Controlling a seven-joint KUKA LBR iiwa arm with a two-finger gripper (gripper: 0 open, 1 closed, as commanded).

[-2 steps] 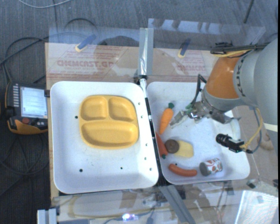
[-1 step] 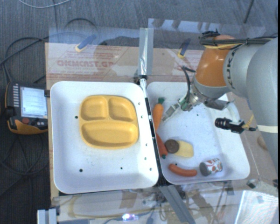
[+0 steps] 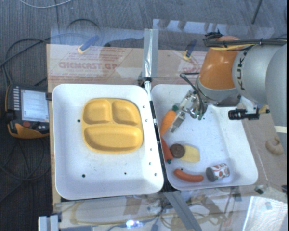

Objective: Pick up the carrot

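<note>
One carrot [image 3: 167, 121] is seen lying against the right bin's [image 3: 241, 150] left wall; the gripper [image 3: 181, 115] is poised just beside it, fingers apart. The approach step is judged underway; lowering around the carrot and closing is called for next.

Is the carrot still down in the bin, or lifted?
Down: the carrot lies against the right bin's left wall, gripper beside it.

Glossy plastic tray [image 3: 112, 125], matt white bins [image 3: 62, 143]

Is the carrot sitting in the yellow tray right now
No, the carrot lies in the right bin, while the yellow tray sits in the left bin.
</note>
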